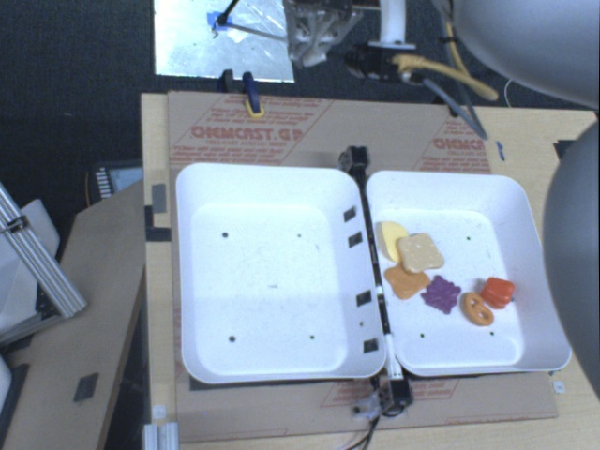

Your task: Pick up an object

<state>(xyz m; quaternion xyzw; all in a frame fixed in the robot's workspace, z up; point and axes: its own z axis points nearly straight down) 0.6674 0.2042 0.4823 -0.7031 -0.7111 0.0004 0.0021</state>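
The gripper (314,40) hangs above the far edge of the bench, well beyond the right bin (534,251); nothing sits between its fingers, though how wide they stand cannot be told. Inside that bin, near its left wall, cluster a yellow piece (388,237), tan slice (420,251), orange piece (406,281), purple cluster (441,294), pretzel (476,309) and red-orange piece (498,292).

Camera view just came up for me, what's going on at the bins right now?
Nothing is being handled yet. The gripper is up above the far edge of the bench, away from both bins. The right bin holds a cluster of small toy foods: a yellow piece, a tan slice, an orange piece, a purple piece, a pretzel and a red piece.
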